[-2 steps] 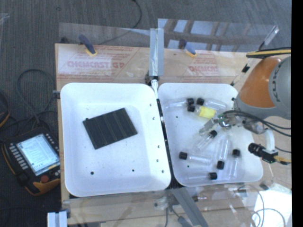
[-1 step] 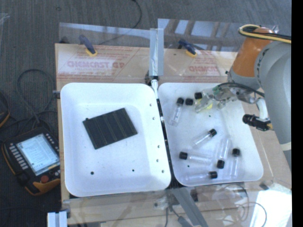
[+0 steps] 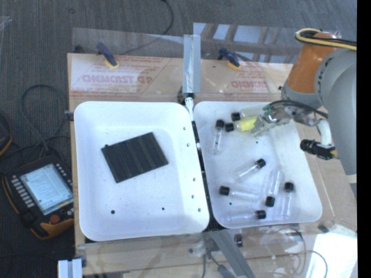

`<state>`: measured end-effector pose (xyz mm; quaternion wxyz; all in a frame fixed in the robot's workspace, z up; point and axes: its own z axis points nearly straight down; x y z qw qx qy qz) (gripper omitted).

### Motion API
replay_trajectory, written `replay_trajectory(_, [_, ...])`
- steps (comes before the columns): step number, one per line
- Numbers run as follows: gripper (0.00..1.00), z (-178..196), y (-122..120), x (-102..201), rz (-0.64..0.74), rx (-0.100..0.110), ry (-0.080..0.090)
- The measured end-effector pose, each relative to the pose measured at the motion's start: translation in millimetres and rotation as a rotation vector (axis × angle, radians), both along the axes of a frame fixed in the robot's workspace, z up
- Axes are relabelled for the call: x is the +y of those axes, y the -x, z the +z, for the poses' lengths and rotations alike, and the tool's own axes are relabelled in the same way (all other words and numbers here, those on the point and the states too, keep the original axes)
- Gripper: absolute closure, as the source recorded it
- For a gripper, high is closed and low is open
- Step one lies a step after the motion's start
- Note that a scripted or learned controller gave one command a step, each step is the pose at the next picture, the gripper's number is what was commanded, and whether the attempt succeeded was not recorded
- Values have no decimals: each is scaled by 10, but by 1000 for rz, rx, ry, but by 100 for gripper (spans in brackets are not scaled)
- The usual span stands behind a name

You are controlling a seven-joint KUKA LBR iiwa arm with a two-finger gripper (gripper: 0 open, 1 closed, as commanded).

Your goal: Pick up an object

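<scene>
Hand (image 3: pixel 268 120): low in the right bin (image 3: pixel 307 207), over the yellow vial (image 3: pixel 247 123); I cannot tell its state. Clear vials (image 3: pixel 251 168) scattered nearby. Left bin (image 3: pixel 87 213): black pad (image 3: pixel 135 156). Risk, I judge: round vials roll and slip free.

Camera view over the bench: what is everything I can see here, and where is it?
Bins: two, white, side by side on the bench.
Ribbed pad: one, black, flat in the left bin.
Vials: roughly eight, clear with black caps, scattered in the right bin; exact count is hard to tell.
Yellow piece: one, at the right bin's far side, beside the hand.
Clamps: two, blue and yellow, on the board's far edge.
Handheld control screen: one, dark with orange trim, on the floor at left.
Arm: one, grey with orange band, at right.
Hand: one, over the right bin's far side.
</scene>
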<state>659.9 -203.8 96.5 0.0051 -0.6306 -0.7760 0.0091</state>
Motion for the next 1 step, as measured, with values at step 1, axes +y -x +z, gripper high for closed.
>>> replay_trajectory(1, [0, 8, -12, 6, 1, -4, 1])
